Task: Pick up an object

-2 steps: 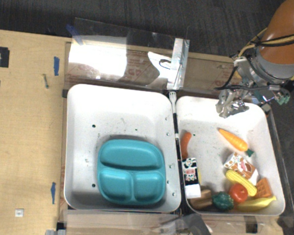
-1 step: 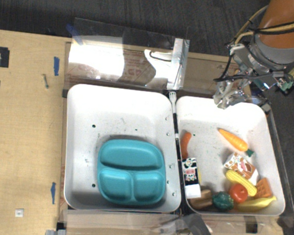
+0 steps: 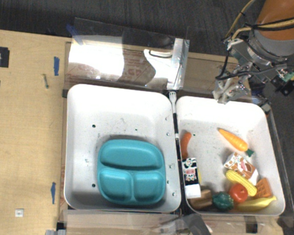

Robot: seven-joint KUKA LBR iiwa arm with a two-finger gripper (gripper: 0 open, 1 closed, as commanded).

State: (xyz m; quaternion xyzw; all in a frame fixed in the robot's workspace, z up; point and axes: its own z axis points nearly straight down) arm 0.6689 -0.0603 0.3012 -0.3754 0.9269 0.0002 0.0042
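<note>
I am only approaching: my gripper (image 3: 231, 90) hangs over the far rim of the right bin (image 3: 204, 124), and I cannot tell if it is open. The carrot (image 3: 233, 139) lies nearest inside that bin, so next I should descend squarely over it.

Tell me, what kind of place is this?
Probably a robot lab. A robot arm hangs over two white bins on a bench: one holds a teal tray, the other toy food like a carrot.
</note>
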